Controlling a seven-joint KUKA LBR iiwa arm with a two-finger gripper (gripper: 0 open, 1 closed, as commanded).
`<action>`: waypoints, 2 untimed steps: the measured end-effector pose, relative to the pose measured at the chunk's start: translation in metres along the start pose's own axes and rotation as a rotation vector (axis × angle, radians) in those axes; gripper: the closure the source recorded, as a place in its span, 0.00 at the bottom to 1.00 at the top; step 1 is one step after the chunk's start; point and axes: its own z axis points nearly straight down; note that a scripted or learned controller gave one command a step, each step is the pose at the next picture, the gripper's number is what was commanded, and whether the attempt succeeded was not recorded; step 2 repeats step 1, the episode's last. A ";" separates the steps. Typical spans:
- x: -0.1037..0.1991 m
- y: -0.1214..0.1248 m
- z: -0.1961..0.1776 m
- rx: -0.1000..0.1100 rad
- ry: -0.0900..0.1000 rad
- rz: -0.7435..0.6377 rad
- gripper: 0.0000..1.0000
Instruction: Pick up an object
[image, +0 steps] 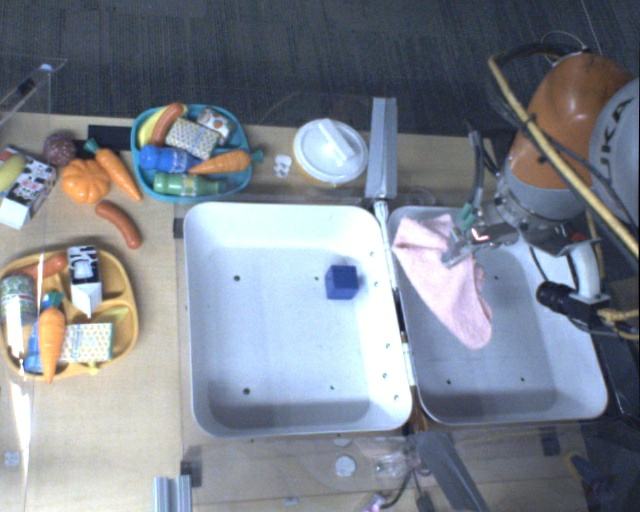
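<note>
A grey robot arm with an orange band is reaching in from the upper right of the frame, and its gripper (466, 238) is hanging over the upper left part of the right white bin (560, 400). The gripper is pressing into or pinching a pink cloth (450, 285), which is lying crumpled along the left side of that bin, with its upper corner touching the wall beside the divider. The fingers are too small and dark to make out, so whether they are closed on the cloth cannot be told. Black cables are looping around the arm at the right edge.

In the left white bin (250, 400), a small blue cube (342, 281) is sitting alone, right of the middle and toward the upper half, well apart from the cloth.

Outside the bins, on the wooden bench (110, 440), a blue bowl (190, 152) of toy food is sitting at the upper left of the frame, holding a carrot, a banana and small boxes. Beside it to the left are lying a toy pumpkin (83, 180), a loose carrot and a red sausage (119, 224). A yellow tray (112, 262) at the left edge is holding more toy packages and a carrot. A white round lid (331, 149) is resting above the left bin, near the top centre.
</note>
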 end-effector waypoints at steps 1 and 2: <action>0.018 0.051 0.022 0.003 0.000 0.115 1.00; 0.018 0.051 0.022 0.003 0.000 0.115 1.00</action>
